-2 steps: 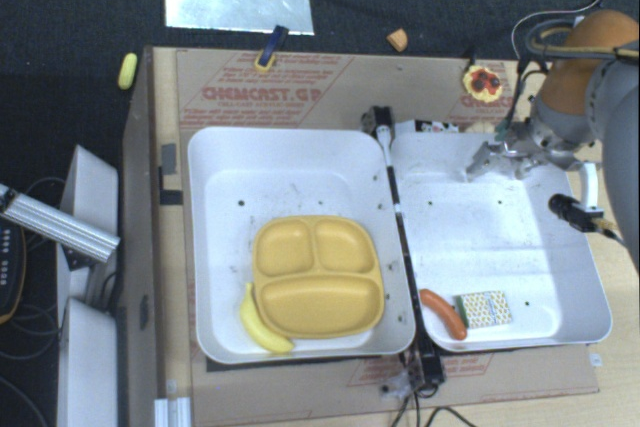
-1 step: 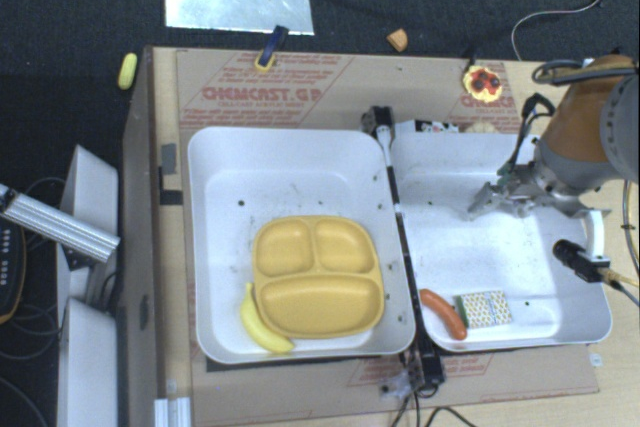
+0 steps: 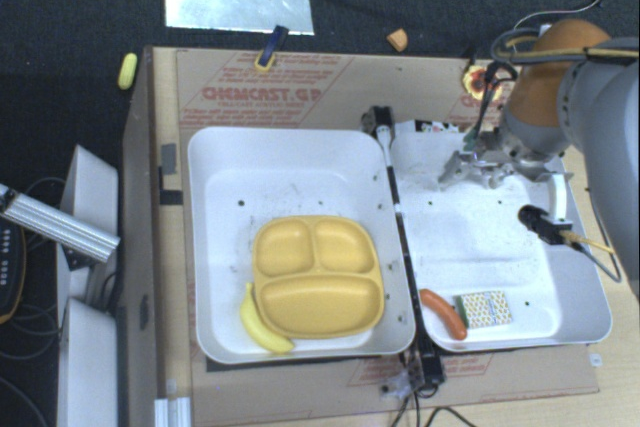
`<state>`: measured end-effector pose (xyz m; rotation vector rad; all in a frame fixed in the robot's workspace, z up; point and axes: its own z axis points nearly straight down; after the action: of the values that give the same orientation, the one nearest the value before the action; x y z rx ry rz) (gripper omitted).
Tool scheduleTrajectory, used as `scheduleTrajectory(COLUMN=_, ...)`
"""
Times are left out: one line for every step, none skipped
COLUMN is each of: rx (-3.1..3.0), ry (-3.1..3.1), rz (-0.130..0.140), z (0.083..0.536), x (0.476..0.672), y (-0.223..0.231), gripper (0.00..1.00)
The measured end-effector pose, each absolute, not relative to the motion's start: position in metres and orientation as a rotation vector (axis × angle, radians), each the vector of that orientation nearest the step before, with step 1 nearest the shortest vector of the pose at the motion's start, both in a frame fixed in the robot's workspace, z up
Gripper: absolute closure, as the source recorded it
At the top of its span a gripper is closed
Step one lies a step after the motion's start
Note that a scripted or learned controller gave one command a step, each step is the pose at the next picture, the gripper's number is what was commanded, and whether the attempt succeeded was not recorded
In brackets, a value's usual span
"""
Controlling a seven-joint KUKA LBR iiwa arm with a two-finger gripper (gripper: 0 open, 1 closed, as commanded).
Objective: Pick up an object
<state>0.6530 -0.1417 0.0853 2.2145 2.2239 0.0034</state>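
"CHEMCAST" in red on the cardboard sheet [image 3: 262,95] under the bins

Cardboard sheet [image 3: 300,80] under the two bins: red printed lettering along its far edge, reading roughly "CHEMCAST GP"; the last characters are uncertain. Smaller red print above that line and more red print on the sheet's near edge, below the bins: too small to read. No other legible text, numbers or labels.

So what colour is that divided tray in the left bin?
Yellow. The tray shows plainly in the camera view, with a banana beside it.
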Motion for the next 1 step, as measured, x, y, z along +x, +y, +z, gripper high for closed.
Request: scheduleTrajectory(rx=2.219, ry=2.221, rz=0.0, z=0.097, x=0.5849, y=-0.1918, gripper=0.0)
